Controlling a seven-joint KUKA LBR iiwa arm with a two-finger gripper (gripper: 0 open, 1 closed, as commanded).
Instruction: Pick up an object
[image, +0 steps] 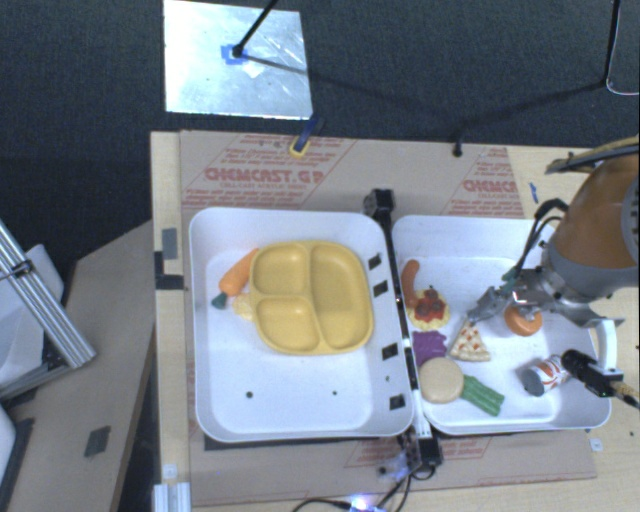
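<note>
Two shallow white bins side by side: left bin (215, 400) and right bin (460, 235). Left bin holds 2 things: 1 yellow plastic three-section plate (305, 297) at centre, and 1 orange toy carrot (236, 273) touching the plate's rim at 9 o'clock. Right bin holds approx 8 toys: 1 orange sausage (410, 277) at 10 o'clock, 1 red-topped round pastry (429, 308) just beside it, 1 purple piece (429, 346) below that, 1 tan round cookie (440, 380) and 1 green ridged pickle (482, 395) touching at 6 o'clock, 1 pizza slice (470, 345) near centre, 1 orange round fruit (522, 321) at 3 o'clock, 1 red-and-white can (545, 375) at 4 o'clock. My gripper (492, 305) sits low over the right bin, just above the pizza slice, beside the fruit; fingers apart, nothing between them.
</note>
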